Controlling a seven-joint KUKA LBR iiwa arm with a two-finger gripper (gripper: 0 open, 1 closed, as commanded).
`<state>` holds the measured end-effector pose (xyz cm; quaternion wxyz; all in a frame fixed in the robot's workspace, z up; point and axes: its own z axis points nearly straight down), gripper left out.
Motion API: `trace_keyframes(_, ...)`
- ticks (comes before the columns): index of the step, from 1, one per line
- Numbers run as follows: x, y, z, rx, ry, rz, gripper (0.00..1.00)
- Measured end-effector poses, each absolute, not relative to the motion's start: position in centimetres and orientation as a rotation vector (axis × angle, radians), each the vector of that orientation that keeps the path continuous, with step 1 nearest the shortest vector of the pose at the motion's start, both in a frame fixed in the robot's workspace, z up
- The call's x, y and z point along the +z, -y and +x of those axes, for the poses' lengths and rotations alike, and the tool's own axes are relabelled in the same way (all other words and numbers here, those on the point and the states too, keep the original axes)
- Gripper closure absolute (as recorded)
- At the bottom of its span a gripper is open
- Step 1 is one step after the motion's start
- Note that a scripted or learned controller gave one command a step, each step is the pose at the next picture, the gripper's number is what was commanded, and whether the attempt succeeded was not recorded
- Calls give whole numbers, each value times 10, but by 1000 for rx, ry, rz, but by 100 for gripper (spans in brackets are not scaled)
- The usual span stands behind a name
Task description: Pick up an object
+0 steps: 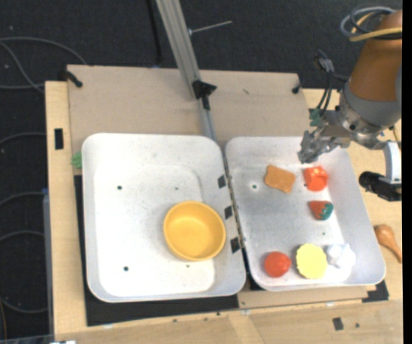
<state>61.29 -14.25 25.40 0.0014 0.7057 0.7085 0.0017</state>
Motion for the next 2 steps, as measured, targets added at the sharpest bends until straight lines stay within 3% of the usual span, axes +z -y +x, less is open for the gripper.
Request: trace_keyframes(2,254,37,607,6,-2231,2211,100)
